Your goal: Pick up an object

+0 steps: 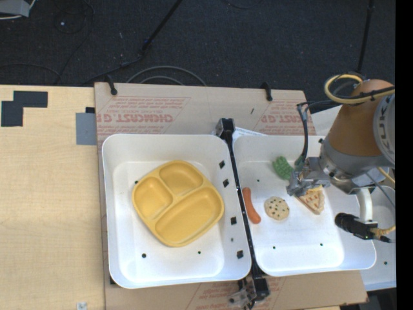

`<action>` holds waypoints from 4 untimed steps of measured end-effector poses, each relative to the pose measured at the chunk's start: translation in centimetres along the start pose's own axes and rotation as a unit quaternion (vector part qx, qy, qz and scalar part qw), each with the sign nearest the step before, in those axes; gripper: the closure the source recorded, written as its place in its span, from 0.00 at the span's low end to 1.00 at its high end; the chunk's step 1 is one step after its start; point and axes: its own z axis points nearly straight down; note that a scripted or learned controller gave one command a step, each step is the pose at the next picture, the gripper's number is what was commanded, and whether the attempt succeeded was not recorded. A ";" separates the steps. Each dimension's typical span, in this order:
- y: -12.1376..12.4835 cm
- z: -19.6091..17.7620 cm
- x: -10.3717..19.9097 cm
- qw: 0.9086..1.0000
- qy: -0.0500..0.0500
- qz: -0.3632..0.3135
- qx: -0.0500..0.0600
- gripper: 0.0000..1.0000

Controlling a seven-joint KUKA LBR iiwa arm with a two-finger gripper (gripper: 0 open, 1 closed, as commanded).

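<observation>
Nearest the camera: near rims of two white bins, side by side on cardboard on the table.

Left bin [122,173]: yellow divided tray [178,202], three compartments, lying flat near centre.

Right bin [310,263]: orange carrot-like stick [251,205] at left, close beside the divider between the bins. Round cookie with dark chips [277,208] just right of it, apart. Green leafy piece [282,167] farther back. Tan wedge, pizza-slice or sandwich shape [313,200], to the right of the cookie.

Arm reaching in from right, orange band over grey wrist. Tool [302,185] low in right bin, at the far-left edge of the wedge, between green piece and wedge. Metal parts appear to touch or overlap the wedge's upper corner. Cannot tell whether tool is spread or closed; tip too small and cluttered to read.

Task progress, judged: pick not yet completed. Wedge, cookie, stick, green piece all resting on bin floor, nothing lifted. Wedge the likely target given tool position. Left to do: secure grip, raise clear of bin. Risk: edge contact only, wedge could slide or tip out.

Writing: red print on cardboard beyond the bins, upside down from this view, repeated in two spots; not legible with confidence. No other labels readable.
</observation>
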 end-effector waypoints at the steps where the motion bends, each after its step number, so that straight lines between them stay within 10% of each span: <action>1: 0.7 -4.4 0.2 1.000 0.000 -0.001 0.000 1.00; 2: 0.8 -9.7 0.1 1.000 0.000 -0.001 0.000 1.00; 4: -0.9 -9.8 9.9 1.000 0.001 -0.002 0.003 1.00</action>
